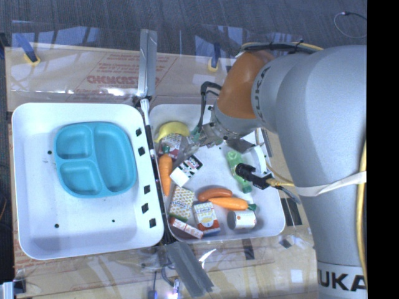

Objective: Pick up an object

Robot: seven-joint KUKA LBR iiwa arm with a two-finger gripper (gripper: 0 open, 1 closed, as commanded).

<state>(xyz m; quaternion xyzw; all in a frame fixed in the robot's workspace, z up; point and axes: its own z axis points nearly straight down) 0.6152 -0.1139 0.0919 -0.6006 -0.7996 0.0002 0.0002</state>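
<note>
The right bin [274, 220] holds a heap of toy food. My gripper [187, 149] is down in the bin's left half, just right of a yellow lemon [171, 129] and over a shiny wrapped item [171, 143]. An upright carrot [164, 172] lies along the bin's left wall below it. A white block [179, 177] sits right under the gripper. The bulky grey wrist with its orange band [240, 95] covers the bin's upper right part.
Lower in the right bin lie a second carrot [229, 202], a sausage [214, 193], a small can [243, 219], a carton [206, 215], a cracker packet [182, 201] and a green bottle [237, 165]. The left bin [37, 229] holds a blue divided plate [95, 157].
</note>
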